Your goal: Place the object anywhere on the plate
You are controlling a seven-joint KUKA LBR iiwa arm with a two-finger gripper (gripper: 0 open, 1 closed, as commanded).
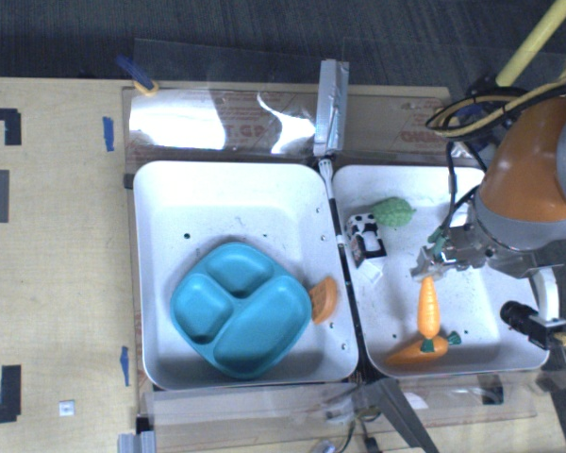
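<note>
A blue three-section plate [241,308] lies in the left bin [170,206]. A small orange piece [324,298] rests against the plate's right rim. In the right bin [396,281] a toy carrot [428,310] stands lengthwise, and a second orange carrot with a green top [421,350] lies across the bin's front edge. My gripper [441,255] hangs just above the upper end of the first carrot, under the orange-banded wrist [533,173]. The arm's body hides how the gripper stands.
A green leafy toy [393,211] and a small black-and-white object [365,238] sit at the back left of the right bin, close to the divider between the bins [342,262]. Yellow and black cables [472,109] loop behind the arm.
</note>
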